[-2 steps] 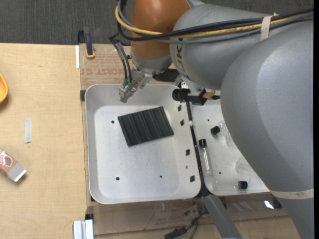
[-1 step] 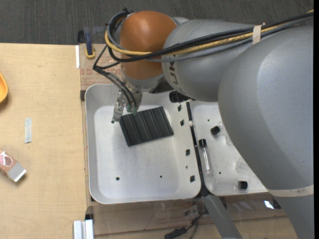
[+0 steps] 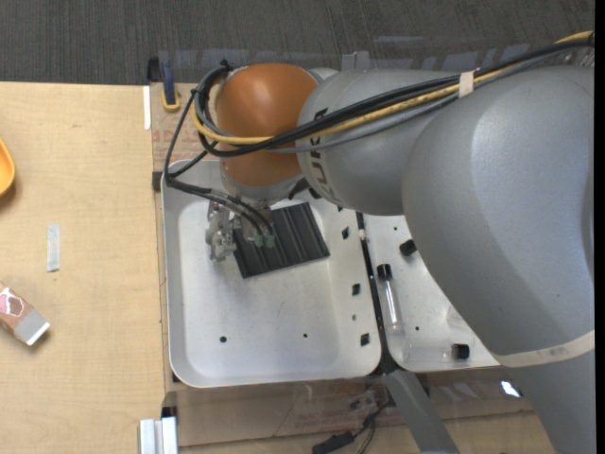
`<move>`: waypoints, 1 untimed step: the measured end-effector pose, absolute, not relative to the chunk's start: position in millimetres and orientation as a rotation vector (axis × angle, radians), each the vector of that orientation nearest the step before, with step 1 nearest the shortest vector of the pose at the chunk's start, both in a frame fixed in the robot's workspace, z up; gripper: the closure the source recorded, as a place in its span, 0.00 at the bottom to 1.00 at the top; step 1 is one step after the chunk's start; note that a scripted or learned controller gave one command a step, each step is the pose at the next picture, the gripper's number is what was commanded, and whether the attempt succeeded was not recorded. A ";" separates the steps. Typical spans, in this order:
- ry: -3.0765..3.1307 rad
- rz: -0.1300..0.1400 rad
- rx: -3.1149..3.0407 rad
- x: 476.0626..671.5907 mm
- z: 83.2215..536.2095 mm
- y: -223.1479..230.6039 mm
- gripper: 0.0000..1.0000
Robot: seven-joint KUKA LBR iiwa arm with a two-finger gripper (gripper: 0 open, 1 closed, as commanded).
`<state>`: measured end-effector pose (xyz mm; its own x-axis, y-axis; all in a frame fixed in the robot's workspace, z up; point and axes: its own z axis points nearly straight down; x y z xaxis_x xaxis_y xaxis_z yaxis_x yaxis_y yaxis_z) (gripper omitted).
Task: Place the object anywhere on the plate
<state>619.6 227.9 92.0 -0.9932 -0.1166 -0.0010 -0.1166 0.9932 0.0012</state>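
Note:
My gripper [image 3: 222, 237] hangs low over the upper left part of the left white bin [image 3: 265, 348], beneath the orange band [image 3: 260, 121] of the arm. Directly to its right is a black ribbed slab [image 3: 284, 239], touching or very close to it; I cannot tell whether the slab is a loose thing or part of the tool. Nothing is visibly held. An orange curved rim [image 3: 5, 168] pokes in at the far left edge of the wooden table. The arm's big grey body [image 3: 492, 187] hides most of the right bin [image 3: 425, 334].
On the wooden table [image 3: 85, 159] left of the bins lie a small grey strip [image 3: 53, 249] and a red, white and grey block [image 3: 21, 315]. A thin pen-like rod [image 3: 388, 301] and small dark bits lie in the right bin. Cables loop around the orange band.

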 end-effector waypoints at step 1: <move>3.079 0.004 -0.589 657.9 124.6 228.1 1.00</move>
<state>657.9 228.1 124.6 -0.9295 -0.3688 -0.0071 -0.3688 0.9295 0.0012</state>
